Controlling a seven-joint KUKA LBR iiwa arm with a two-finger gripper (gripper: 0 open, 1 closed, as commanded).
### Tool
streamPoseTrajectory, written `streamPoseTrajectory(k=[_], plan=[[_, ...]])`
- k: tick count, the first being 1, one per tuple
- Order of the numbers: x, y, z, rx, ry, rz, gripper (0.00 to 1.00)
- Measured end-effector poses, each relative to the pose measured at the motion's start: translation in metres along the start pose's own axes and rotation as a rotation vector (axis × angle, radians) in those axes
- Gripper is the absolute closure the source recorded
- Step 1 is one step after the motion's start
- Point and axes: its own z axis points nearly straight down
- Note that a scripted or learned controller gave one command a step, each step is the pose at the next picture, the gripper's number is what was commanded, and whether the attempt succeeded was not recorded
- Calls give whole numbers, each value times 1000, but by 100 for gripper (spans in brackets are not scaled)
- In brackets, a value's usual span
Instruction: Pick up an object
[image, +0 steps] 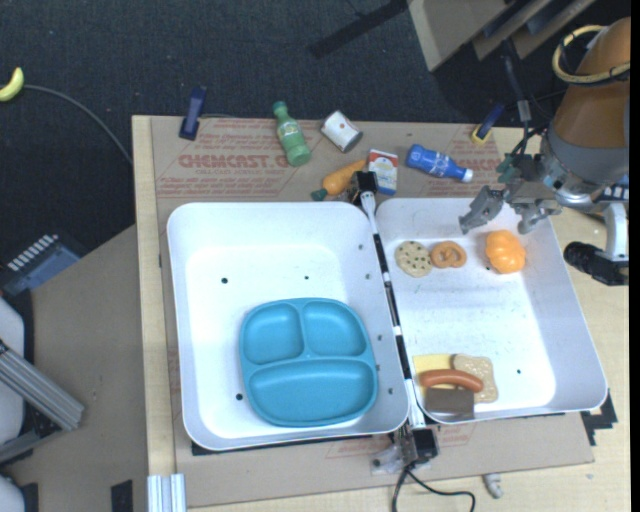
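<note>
My gripper (505, 212) hangs open over the far end of the right bin (560, 330), with nothing between its fingers. Just below it lies an orange fruit (505, 252), apart from the fingertips. To the left of the fruit rest a chocolate-chip cookie (413, 259) and a small brown pretzel (447, 255). A hot dog on toast with a cheese slice (455, 384) sits at the bin's near left corner. In the left bin (200, 300) lies a blue divided plate (307, 360).
Behind the bins, on the cardboard, lie a green bottle (292, 135), a white cup (341, 130), a blue bottle (438, 163), a carrot (340, 180), a small carton (381, 170) and a blue marker (192, 112). The arm's grey and orange wrist (590, 110) stands at the right.
</note>
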Motion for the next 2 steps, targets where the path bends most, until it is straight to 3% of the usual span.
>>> streamPoseTrajectory(k=[1, 2], plan=[[-56, 4, 120, -1, -1, 0, 0], [-73, 44, 130, 5, 7, -2, 0]])
